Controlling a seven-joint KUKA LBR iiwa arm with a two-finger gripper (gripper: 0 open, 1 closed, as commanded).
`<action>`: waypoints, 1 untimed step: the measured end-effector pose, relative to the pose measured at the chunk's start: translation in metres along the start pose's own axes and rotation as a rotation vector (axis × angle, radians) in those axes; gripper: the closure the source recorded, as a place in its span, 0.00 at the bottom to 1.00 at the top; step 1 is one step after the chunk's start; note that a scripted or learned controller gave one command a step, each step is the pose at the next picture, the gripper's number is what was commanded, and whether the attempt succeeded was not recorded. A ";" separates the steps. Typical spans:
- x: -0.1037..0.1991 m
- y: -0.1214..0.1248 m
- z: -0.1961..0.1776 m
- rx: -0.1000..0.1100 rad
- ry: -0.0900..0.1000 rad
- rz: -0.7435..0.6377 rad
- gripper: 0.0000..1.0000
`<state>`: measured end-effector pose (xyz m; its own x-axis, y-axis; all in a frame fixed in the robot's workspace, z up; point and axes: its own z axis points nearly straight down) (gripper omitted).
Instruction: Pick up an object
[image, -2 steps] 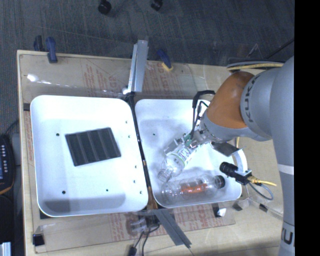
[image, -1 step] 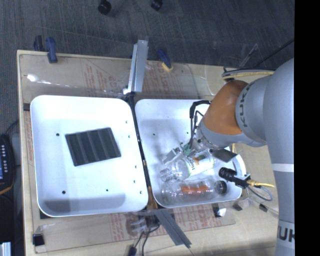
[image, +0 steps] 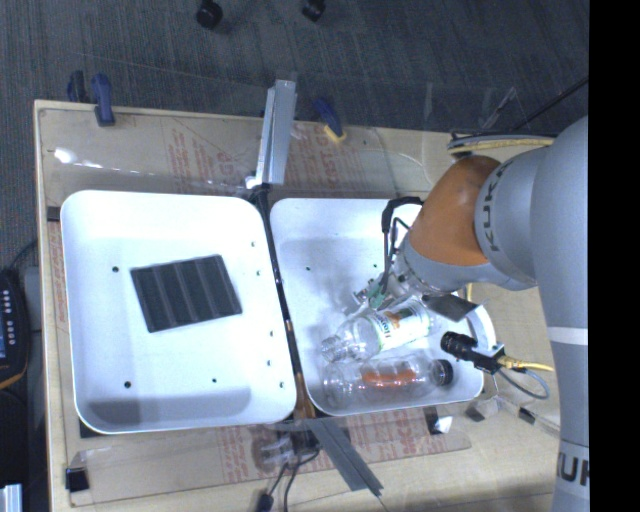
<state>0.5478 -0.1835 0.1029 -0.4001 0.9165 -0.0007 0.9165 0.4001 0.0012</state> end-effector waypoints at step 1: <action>0.000 0.000 0.000 0.000 0.000 0.000 0.00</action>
